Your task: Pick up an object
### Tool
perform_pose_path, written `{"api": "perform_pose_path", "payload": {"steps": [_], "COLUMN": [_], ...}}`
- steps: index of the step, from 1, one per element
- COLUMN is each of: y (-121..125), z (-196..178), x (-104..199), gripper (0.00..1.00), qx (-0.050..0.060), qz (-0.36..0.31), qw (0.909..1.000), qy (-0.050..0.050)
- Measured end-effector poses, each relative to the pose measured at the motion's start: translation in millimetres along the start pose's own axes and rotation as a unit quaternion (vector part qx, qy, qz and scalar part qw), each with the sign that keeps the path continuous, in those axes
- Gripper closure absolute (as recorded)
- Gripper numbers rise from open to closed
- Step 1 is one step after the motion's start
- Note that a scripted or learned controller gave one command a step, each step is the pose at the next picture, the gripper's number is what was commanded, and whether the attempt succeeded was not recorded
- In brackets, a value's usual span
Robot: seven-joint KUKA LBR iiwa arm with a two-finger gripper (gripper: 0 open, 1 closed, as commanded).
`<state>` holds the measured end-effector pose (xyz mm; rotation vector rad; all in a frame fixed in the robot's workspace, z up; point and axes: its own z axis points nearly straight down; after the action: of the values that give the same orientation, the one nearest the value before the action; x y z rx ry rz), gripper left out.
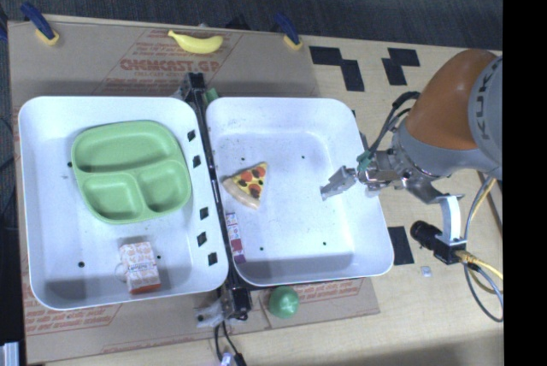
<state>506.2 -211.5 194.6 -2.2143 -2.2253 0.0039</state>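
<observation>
White bins sat side by side, the pizza slice [247, 184] lying near the right bin's [282, 112] left wall, while the gripper [337, 182] hovered by its right wall holding nothing, finger spread unclear, so descending there would likely close on air.

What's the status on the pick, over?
Gripper over right white bin, right side, holding nothing. Toy pizza slice lies apart at bin's left. Green divided tray and small carton in left bin. Path unobstructed.
</observation>
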Motion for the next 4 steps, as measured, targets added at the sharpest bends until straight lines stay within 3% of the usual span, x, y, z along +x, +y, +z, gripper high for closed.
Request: {"api": "perform_pose_path", "payload": {"steps": [1, 2, 3, 4], "y": [81.6, 139.4, 150.3, 113.5], "z": [36.4, 38.0, 103.2, -30.6], "x": [2.7, 0.3, 1.0, -0.5], "gripper": [0.0, 0.0, 0.0, 0.0], "qx": [0.0, -0.001, 0.001, -0.002], "qz": [-0.001, 0.0, -0.001, 0.001], "qw": [1.0, 1.0, 1.0, 1.0], "qy": [0.0, 0.001, 0.001, 0.0]}}
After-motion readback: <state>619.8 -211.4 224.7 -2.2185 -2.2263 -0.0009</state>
